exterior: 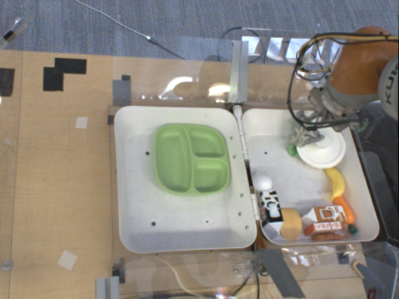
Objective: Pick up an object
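- The gripper (pixel 310 131) hangs over the right bin (pixel 293 179), above a white plate (pixel 323 151) — how it is set I cannot tell.
- The plate looks stiff, smooth and light; it would slip, so its thin rim seems the only hold.
- A banana (pixel 336 182) just beside it looks softer and easier to pinch across its middle.

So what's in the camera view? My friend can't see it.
The robot's hand hangs over a white plate in the right bin, near a banana, a carrot and a carton. A green tray lies in the left bin.
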